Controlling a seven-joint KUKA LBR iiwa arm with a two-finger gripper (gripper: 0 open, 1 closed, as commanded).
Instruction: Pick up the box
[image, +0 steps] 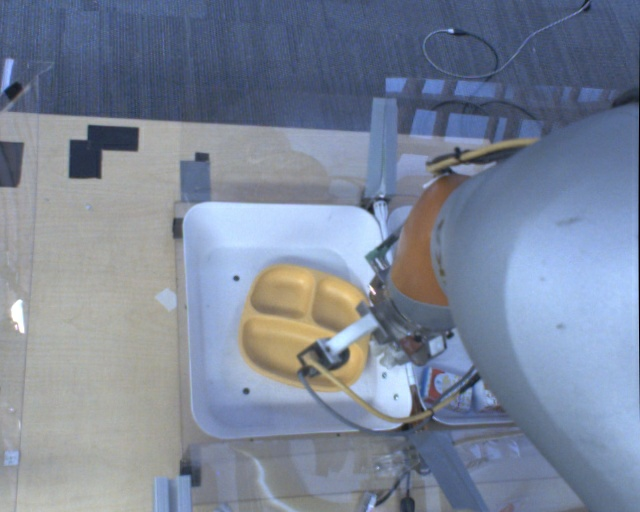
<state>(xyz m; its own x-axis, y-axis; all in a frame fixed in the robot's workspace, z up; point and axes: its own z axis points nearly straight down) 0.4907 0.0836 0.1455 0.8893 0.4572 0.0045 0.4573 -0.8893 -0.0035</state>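
Glimpse of a small white printed box (452, 386) with red and blue markings, which lay in the right-hand shallow white plastic bin (470, 417), close to that bin's near left corner. Most of the box was covered by the large grey robot arm (560, 260), so its full outline, its lettering and whether it lay flat or leaned could not be made out. It looked like a light carton with thin walls, likely stiff enough to lift but easy to dent, and its printed faces may have been slick. A hold across two opposite sides, near the middle, seemed the safest.

The gripper (403, 343) sat below the arm's orange band (418, 250), over the divide between the two bins and just left of the box, not visibly touching it. Whether the gripper was open or closed could not be told, and nothing was seen in its hold.

To the left, the left-hand shallow white bin (205, 300) held a yellow plastic tray with three compartments (290, 305). The rest of the right bin was hidden beneath the arm.
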